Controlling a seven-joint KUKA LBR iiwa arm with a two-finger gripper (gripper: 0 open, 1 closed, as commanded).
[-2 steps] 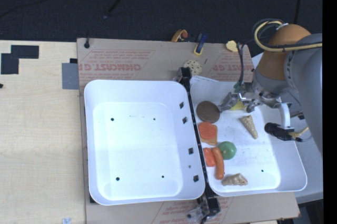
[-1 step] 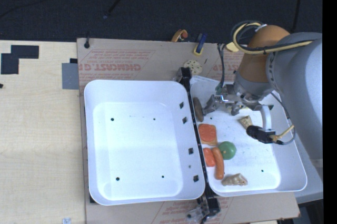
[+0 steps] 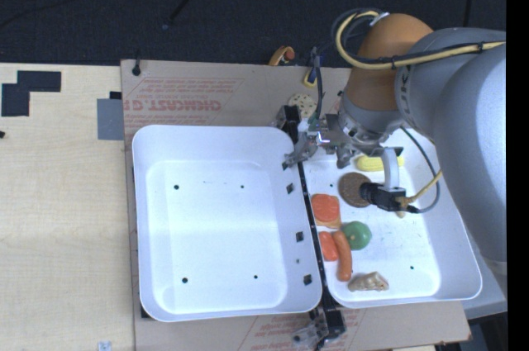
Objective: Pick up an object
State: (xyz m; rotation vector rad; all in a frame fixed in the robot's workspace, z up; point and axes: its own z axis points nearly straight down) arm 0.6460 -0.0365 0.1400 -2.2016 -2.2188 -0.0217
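- Several small objects lie in the right bin [image 3: 450,279]: a brown disc [image 3: 354,188], an orange block [image 3: 326,210], a green ball [image 3: 358,234], a carrot-like piece [image 3: 342,254], a beige lump [image 3: 368,282].
- A yellow item [image 3: 371,163] is half hidden under the wrist.
- The gripper [image 3: 343,149] hangs above the bin's far left corner; its opening, I cannot tell.
- The left bin [image 3: 157,291] stands beside.

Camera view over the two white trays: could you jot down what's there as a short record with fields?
left bin: white, shallow
right bin: holds the items
items: brown disc, orange block, green ball, carrot-like stick, tan lump, yellow piece
arm: grey and orange, reaching in from the right
pincer: over the right bin's far end, near the divider
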